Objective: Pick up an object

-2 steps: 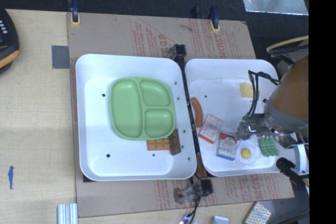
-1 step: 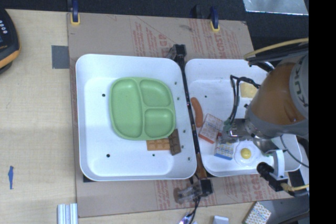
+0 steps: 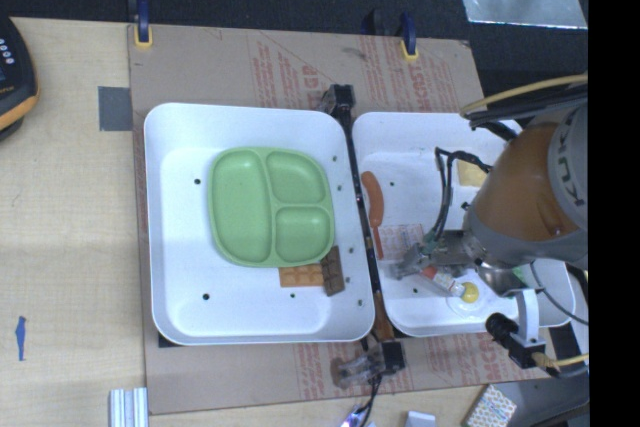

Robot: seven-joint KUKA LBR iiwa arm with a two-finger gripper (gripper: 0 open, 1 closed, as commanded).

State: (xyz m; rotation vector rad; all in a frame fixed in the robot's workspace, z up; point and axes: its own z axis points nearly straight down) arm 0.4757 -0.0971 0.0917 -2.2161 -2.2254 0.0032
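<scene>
The worktop [image 3: 70, 215] carried two white bins, with the left bin [image 3: 180, 305] as landmark. Inside it lay a green divided plate [image 3: 270, 205], an orange-brown block [image 3: 305, 277] touching the plate's near edge. The right bin [image 3: 400, 140] adjoined it, holding an orange sausage-like piece [image 3: 373, 200] near the shared wall. The gripper [image 3: 425, 262] hung low there; its opening could not be told.

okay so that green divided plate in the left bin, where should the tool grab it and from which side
Probably the green plate's rim at its upper left edge, coming straight down. It lies flat, too wide to span, and that edge has bare bin floor beside it, while brown blocks crowd its lower right.
</scene>
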